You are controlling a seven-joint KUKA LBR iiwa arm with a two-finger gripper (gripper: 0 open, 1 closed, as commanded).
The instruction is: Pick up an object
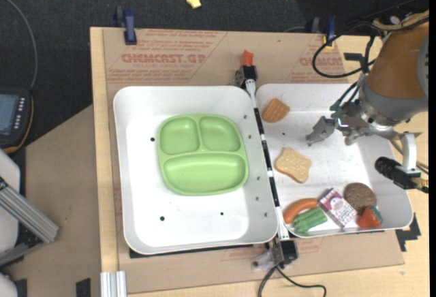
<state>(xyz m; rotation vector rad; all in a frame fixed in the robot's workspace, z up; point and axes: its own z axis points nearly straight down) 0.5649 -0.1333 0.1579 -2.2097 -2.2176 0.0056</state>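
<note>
Looking down on the bench (102, 152), two shallow white bins sit side by side: the left bin (136, 214) carries one green divided plate (202, 154) with three compartments, and the right bin (395, 221) carries the pickable things. One arm (402, 74) hangs over the right bin's three o'clock side, its gripper (325, 131) up toward twelve o'clock; whether the jaws are spread or pressed together, I cannot tell, and nothing shows between them. Counting downward by size: one bread slice (293, 165) at the bin's nine o'clock, just beside the gripper's seven o'clock, likely light, stiff and flat, best pinched across its narrow edges. One brown round piece (359, 195), one small printed box (338, 208), one cracker-like wedge (275, 110) at eleven o'clock. Then one orange sausage (300, 207) touching one green pod (310, 220), both probably smooth and liable to roll, and one red bit (369, 219) at five o'clock.
</note>
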